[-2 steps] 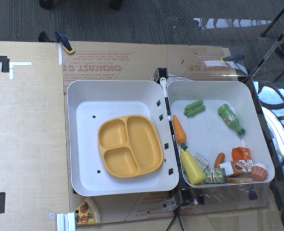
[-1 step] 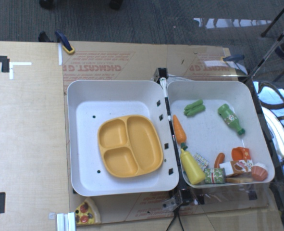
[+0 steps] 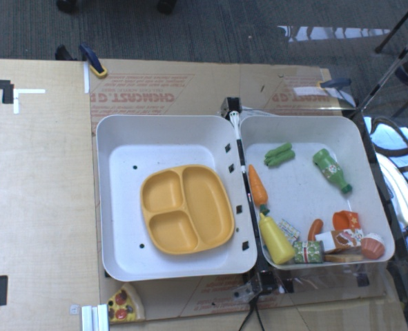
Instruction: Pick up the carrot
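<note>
In right bin point(image 3: 355, 140) (left wall): carrot point(image 3: 257, 185)

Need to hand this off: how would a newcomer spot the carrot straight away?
Look in the right-hand white bin, along its left wall beside the divider. The carrot lies there, just above the yellow bottle. It is the tapered orange piece, unlike the green bottle and green beans farther right.

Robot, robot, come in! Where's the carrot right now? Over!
Carrot lying in right bin, against its left wall. Yellow bottle just below it, close to its tip. Green beans up and right, apart. Not picked up yet.
</note>
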You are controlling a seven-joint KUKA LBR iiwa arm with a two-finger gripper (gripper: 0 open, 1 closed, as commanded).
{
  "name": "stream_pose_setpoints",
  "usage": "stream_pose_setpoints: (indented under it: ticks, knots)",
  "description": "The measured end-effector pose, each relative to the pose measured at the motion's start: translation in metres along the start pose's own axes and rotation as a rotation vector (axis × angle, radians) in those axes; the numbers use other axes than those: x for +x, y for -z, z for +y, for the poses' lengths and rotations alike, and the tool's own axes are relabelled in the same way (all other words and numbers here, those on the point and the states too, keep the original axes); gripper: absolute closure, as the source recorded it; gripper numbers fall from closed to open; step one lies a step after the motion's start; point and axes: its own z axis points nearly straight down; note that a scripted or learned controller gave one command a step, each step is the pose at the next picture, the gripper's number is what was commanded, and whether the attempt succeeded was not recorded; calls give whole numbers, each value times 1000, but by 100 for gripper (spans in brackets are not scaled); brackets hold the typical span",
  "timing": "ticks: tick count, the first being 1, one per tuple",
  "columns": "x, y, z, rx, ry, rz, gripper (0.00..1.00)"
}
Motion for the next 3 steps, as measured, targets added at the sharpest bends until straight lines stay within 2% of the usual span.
stream_pose_setpoints:
  ticks: [1,2,3]
  knots:
    - [0,0,0,0,-1,0,0]
    - [0,7,2,1,3,-2,100]
    - [0,7,2,1,3,-2,0]
